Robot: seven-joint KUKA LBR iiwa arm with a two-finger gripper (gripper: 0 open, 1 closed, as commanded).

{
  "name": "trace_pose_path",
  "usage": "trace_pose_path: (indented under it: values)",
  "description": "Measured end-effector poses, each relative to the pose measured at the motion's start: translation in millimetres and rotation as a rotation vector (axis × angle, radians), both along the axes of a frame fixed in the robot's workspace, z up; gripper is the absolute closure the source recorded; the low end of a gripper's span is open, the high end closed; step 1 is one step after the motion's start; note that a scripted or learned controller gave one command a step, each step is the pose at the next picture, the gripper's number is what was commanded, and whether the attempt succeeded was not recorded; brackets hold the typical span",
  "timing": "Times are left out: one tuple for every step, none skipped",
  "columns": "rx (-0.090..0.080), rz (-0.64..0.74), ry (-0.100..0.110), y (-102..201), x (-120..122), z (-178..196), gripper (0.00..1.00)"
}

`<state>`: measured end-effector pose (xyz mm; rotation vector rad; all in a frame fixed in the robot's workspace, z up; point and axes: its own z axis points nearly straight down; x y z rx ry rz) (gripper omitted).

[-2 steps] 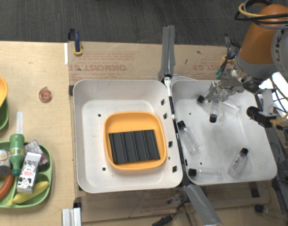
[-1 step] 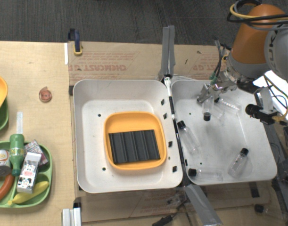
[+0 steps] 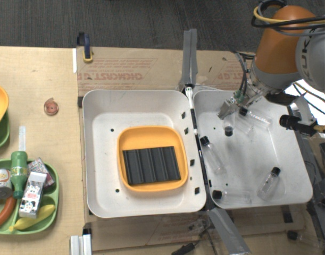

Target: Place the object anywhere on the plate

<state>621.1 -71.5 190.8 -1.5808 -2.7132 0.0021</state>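
The claw (image 3: 232, 106) hangs over the far left part of the right bin (image 3: 290, 193), close to that bin's far edge; the grey arm with its orange band (image 3: 276, 39) comes in from the far right corner of the worktop (image 3: 40, 76). If the claw is spread or pressed together, I cannot tell from this view.

In the right bin there are several clear small bottles with black caps. One bottle (image 3: 268, 182) lies tilted near the bin's near right corner. A black cap (image 3: 228, 132) sits just under the claw, and another cap (image 3: 204, 141) is at the bin's left edge.

The left bin (image 3: 96, 195) carries an orange plate (image 3: 151, 134) in its middle, and a dark ribbed block (image 3: 151, 164) lies flat on this plate.

At the worktop's near left corner stands a green tray (image 3: 48, 217) with toy food and a green bottle (image 3: 18, 173).
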Motion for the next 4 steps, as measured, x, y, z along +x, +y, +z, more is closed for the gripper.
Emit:
trace_pose_path:
  values:
    - [-0.001,0.219,-0.004,23.5,-20.0,45.9,1.0]
    - [-0.001,0.446,-0.005,1.6,13.7,46.4,1.0]
    - [-0.001,0.583,-0.006,-25.2,27.8,77.1,1.0]
    - [-0.001,0.583,-0.006,-25.3,27.8,77.2,0.0]
